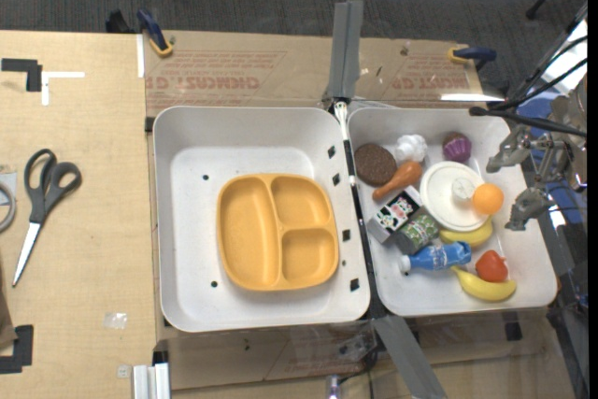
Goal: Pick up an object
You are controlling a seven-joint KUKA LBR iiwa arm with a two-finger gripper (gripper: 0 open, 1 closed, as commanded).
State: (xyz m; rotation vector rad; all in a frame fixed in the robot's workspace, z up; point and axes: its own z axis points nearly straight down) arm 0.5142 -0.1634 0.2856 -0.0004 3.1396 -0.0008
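We see the claw point(529, 175) at the right bin's point(533, 290) right rim, its metal fingers point(519, 206) spread apart, gripping nothing, beside the orange ball point(487, 198).

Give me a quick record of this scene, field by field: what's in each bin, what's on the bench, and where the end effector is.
left bin: yellow divided plate
right bin: brown disc, carrot, white lid, orange ball, blue bottle, banana, purple item
bench: scissors, left of the bins
end effector: at the right bin's right edge
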